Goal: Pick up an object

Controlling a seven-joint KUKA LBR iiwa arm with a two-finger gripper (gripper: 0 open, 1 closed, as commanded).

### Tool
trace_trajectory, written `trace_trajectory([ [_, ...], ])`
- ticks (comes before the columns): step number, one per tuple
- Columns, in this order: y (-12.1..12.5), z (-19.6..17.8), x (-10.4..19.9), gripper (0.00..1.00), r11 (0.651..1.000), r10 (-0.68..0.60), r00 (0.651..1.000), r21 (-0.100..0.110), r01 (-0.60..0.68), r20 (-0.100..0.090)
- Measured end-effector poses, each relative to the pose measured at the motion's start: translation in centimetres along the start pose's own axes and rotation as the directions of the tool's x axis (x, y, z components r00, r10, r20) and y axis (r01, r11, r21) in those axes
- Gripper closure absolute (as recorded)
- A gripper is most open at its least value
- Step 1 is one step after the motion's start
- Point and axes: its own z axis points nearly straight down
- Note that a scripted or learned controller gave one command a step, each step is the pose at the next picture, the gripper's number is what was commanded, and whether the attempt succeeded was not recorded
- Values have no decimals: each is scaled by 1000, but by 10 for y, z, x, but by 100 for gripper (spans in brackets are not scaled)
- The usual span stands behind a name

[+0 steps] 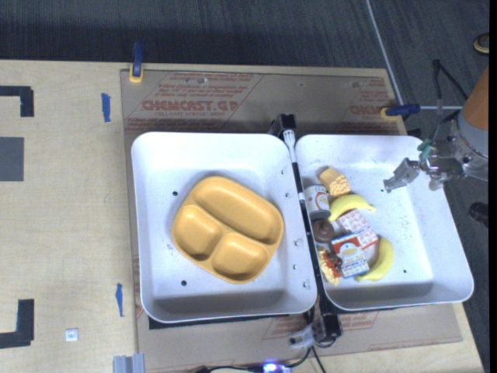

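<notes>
Down at the bottom edge of the frame some cables [311, 340] are sitting bunched up right under the seam where the two bins meet. The left bin [155, 208] is holding a yellow divided tray [227, 228] that's lying a bit tilted, pretty much dead centre in it. The right bin [435, 239] is where all the pickable stuff is piling up, crammed along its left wall: a waffle cone piece [335, 181] at the top, a small can [316, 199] just beside it, a banana [352, 204] touching a red-and-white snack box [356, 223], a second box [352, 255] below that, and another banana [382, 261] curling around the lower right of the heap. The gripper [397, 179] is hanging over the upper right part of that bin, coming in from the right edge, well apart from the pile and not grasping anything; honestly can't tell whether it's clenched or released from here.
</notes>
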Motion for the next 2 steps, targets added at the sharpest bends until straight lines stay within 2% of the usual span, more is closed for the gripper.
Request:
trace_trajectory([
  [1,-35,102,1,0,1000,1,1000,-5,-1,2],
  [2,-87,111,80,0,1000,-1,1000,-5,1,0],
])
